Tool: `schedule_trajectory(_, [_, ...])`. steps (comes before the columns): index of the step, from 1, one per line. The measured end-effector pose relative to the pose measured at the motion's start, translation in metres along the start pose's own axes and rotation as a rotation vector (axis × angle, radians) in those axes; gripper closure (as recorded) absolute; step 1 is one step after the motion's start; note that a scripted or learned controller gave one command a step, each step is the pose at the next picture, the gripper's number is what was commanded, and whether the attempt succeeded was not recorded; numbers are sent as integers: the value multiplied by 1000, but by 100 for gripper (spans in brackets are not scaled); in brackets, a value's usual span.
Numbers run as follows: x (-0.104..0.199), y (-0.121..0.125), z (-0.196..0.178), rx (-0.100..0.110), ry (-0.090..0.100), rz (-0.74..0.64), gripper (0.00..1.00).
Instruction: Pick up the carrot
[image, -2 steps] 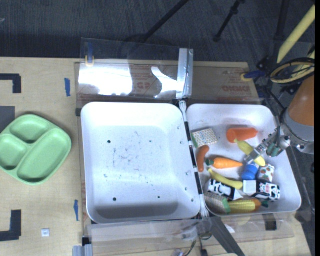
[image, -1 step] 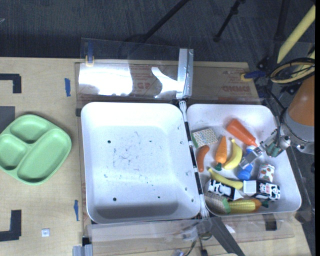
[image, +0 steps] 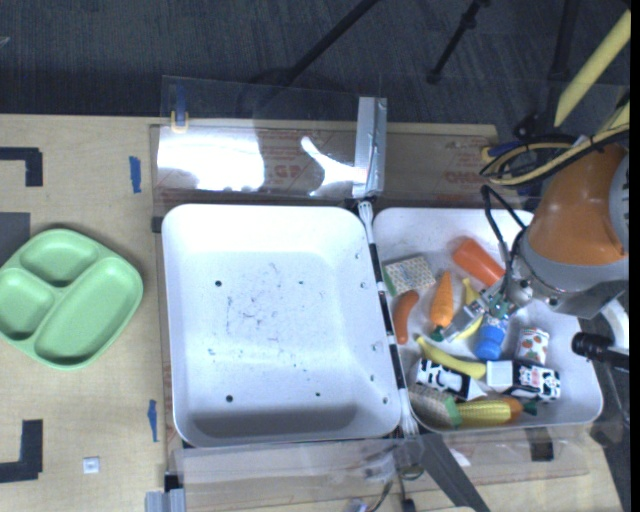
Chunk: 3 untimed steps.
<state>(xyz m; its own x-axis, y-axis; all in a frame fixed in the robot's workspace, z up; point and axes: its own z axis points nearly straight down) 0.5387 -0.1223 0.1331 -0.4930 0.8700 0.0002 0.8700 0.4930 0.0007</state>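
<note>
The carrot (image: 443, 294) is a slim orange piece lying almost upright in the middle of the right bin (image: 585, 400), among other toy food. My gripper (image: 497, 304) hangs just to the right of it, low over a blue object (image: 490, 341). The arm's grey wrist and orange band (image: 578, 212) cover the bin's right part. The carrot lies apart from the gripper, on the bin floor.
Around the carrot lie a thicker orange piece (image: 478, 262), a red-orange piece (image: 403, 316), a banana (image: 450, 358), a corn cob (image: 486, 410), a green patterned pad (image: 410, 272) and small white printed blocks (image: 537, 380). The left bin (image: 190, 240) adjoins it. A green divided plate (image: 66, 297) sits far left.
</note>
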Motion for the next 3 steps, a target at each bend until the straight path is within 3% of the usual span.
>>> schedule_trajectory(1, [-25, 44, 46, -5, -6, -76, 0])
schedule_trajectory(2, [-26, 45, 34, -11, -11, -76, 100])
schedule_trajectory(3, [-1, 93, -52, -2, -2, -54, 100])
